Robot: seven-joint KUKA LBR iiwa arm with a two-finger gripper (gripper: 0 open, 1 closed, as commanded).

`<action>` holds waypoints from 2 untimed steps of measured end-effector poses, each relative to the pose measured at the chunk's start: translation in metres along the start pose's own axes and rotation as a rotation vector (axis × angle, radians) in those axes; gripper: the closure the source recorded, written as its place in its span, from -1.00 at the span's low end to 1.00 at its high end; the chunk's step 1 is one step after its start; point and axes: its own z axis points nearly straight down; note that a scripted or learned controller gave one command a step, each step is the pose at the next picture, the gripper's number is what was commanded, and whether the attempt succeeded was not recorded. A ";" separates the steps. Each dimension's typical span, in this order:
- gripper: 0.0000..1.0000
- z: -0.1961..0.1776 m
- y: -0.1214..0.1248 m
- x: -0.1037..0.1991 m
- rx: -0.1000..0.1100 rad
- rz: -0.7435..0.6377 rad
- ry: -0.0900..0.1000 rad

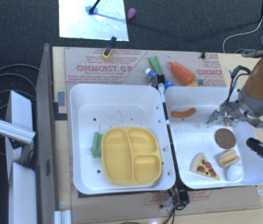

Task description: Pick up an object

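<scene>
The right bin (pixel 252 176) holds a reddish sausage (pixel 183 112), a round brown patty (pixel 225 138), a pizza slice (pixel 204 166), a tan bread roll (pixel 228 158) and a white egg (pixel 235 172). My gripper (pixel 222 120) hangs over the bin's back right part, just above the patty and right of the sausage. It looks open, with nothing between its fingers. In the left bin (pixel 82 120) lie a yellow divided plate (pixel 131 155) and a green pod (pixel 96 144) at the plate's left edge.
Behind the bins on the cardboard lie an orange carrot (pixel 182 73), a green piece (pixel 155 64), a blue-and-white piece (pixel 150 72) and a yellow-and-blue tool (pixel 107 49). The ridge where the bins meet (pixel 167 125) runs between them.
</scene>
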 end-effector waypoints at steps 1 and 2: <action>-1.00 0.021 -0.025 -0.019 0.001 -0.001 0.008; -1.00 0.019 -0.045 -0.020 -0.004 -0.001 0.000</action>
